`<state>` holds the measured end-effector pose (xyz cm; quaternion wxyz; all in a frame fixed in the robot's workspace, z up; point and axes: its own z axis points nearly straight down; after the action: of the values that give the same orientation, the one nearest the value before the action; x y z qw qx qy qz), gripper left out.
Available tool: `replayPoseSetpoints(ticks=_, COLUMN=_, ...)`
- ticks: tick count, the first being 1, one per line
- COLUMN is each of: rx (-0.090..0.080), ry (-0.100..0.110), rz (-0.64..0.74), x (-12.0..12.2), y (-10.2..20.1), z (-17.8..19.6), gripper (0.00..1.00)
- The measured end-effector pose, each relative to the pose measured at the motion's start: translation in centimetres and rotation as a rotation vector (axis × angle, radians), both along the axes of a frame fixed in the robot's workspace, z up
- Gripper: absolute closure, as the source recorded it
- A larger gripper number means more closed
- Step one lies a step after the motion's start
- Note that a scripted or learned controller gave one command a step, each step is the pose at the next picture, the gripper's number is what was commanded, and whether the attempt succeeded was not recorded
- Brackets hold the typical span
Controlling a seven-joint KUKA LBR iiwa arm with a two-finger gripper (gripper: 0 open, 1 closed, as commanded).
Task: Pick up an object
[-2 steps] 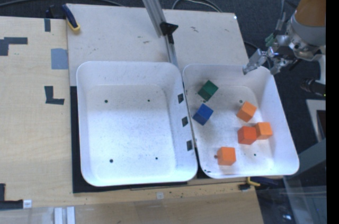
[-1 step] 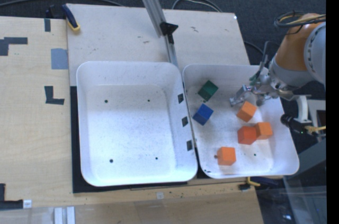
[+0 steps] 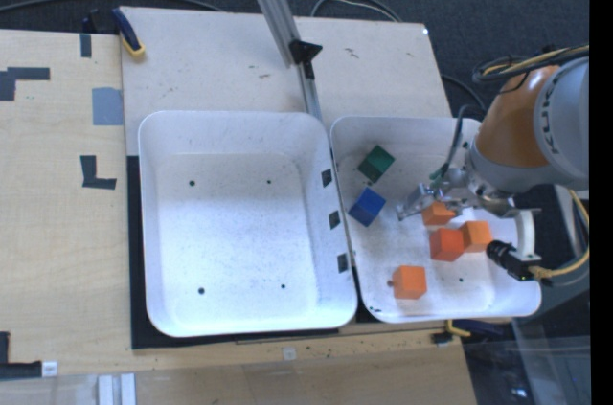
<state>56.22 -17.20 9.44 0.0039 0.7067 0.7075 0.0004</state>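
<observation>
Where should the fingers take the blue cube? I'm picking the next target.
Take the blue cube from above, probably across two opposite side faces. It lies apart from the green cube and the bin wall, so its sides look free, though it sits turned diagonal to the bin.

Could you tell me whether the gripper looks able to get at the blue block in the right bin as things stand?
Probably yes: the blue block lies apart from the green block, nothing on top, and the gripper is close beside it.

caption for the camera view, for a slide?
Gripper low in right bin among orange, blue and green blocks.
</observation>
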Motion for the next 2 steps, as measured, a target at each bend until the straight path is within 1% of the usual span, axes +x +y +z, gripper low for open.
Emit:
replayPoseSetpoints(ticks=1, rx=0.002, ry=0.003, rz=0.0, x=0.01, y=-0.06, z=0.89, gripper=1.0)
replayPoseSetpoints(ticks=2, rx=0.002, ry=0.003, rz=0.0, x=-0.01, y=-0.05, z=0.83, gripper=0.0)
